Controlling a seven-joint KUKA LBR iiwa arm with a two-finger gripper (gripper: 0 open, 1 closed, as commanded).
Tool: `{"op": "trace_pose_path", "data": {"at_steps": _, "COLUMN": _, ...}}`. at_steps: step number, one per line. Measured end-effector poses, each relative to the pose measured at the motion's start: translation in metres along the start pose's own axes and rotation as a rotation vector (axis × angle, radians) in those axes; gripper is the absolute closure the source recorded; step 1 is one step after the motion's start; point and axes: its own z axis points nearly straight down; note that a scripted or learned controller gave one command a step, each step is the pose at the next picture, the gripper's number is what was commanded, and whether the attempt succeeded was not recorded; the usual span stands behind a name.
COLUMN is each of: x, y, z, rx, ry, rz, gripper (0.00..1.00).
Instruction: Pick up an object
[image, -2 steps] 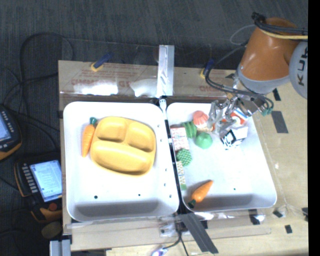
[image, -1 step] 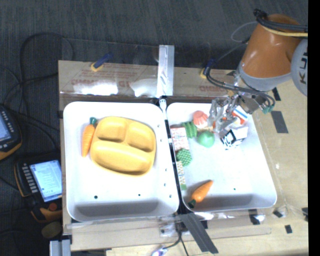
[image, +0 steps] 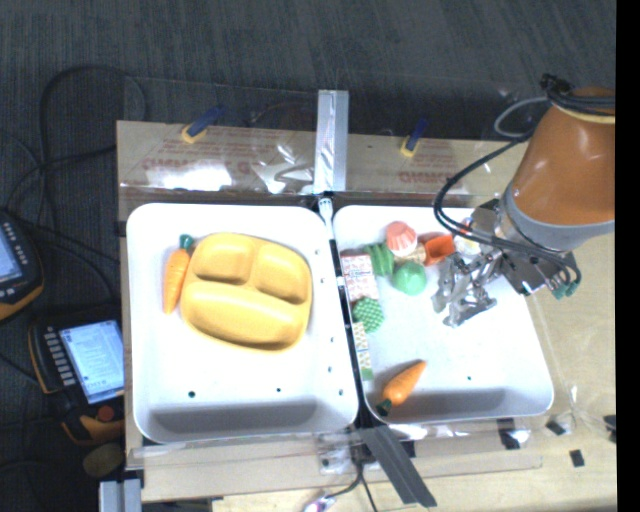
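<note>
My gripper (image: 463, 306) hangs over the right bin (image: 500, 380), near its middle right, with its metal fingers pointing down at bare white floor. Nothing shows between the fingers. To its left lie a green ball (image: 409, 278), a red and white round piece (image: 401, 237), an orange-red piece (image: 437, 247), a green leafy piece (image: 381, 259), a green textured piece (image: 368, 315) and a small printed box (image: 356, 274). A toy carrot (image: 401, 383) lies near the bin's front edge.
The left bin (image: 160, 390) holds a large yellow sectioned plate (image: 246, 290) and a second carrot (image: 176, 278) at its left. A metal divider (image: 331, 140) stands behind the bins. Cables and a handheld screen (image: 92, 362) lie off the bench at left.
</note>
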Motion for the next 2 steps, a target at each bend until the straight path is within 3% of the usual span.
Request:
{"op": "trace_pose_path", "data": {"at_steps": 1, "x": -0.043, "y": 0.009, "z": 0.033, "rx": 0.001, "ry": 0.002, "rz": -0.099, "gripper": 1.0}}
{"op": "trace_pose_path", "data": {"at_steps": 2, "x": -0.074, "y": -0.053, "z": 0.052, "rx": 0.0, "ry": 0.0, "rz": 0.013, "gripper": 1.0}}
